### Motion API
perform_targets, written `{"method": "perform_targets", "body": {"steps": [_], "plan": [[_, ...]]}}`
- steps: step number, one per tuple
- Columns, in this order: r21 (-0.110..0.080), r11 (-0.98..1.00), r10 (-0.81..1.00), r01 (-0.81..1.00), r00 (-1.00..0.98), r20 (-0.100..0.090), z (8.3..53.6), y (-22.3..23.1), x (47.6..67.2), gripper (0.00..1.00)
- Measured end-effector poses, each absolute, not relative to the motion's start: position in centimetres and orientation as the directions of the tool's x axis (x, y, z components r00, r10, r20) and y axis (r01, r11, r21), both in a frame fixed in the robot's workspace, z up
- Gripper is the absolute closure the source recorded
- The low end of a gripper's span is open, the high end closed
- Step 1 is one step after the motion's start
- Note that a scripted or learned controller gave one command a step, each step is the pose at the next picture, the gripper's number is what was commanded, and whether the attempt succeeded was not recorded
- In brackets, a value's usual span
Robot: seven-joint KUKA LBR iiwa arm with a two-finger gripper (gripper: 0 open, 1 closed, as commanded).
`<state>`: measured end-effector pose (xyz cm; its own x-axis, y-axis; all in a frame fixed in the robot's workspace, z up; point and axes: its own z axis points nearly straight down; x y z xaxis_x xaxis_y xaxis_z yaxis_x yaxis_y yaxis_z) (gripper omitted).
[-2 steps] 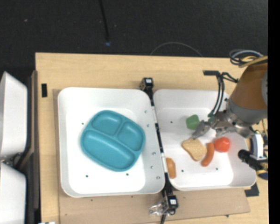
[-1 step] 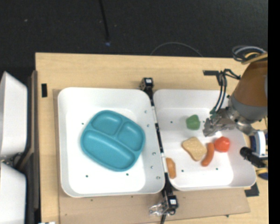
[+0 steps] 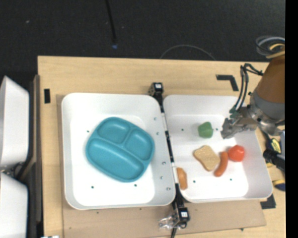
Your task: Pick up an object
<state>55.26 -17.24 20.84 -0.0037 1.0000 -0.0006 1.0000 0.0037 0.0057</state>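
The gripper (image 3: 228, 131) is hovering in the right bin (image 3: 188, 192), just right of a rounded green piece (image 3: 205, 129); I cannot tell its grip. A red tomato (image 3: 236, 153) is lying just below it.

No readable text, labels, brands or numbers anywhere in my view; nothing legible on bins or bench.

camera view: fixed above the worktop (image 3: 114, 73), looking down at a slant | facing: worktop's far edge toward the top of frame, near edge at the bottom | range: far enough to take in both white bins (image 3: 74, 192) and dark floor beyond | arm (image 3: 273, 86) enters at the worktop's right edge
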Motion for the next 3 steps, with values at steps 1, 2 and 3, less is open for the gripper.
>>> {"method": "perform_targets", "body": {"steps": [1,2,3], "plan": [[0.007,0.002,1.0,1.0,-0.002,-0.002,25.7,-18.1,55.0,1.0],[0.005,0.004,1.0,1.0,-0.004,-0.001,28.1,-18.2,55.1,1.0],[0.003,0.008,1.0,1.0,-0.008,0.001,28.5,-13.2,54.6,1.0]]}}
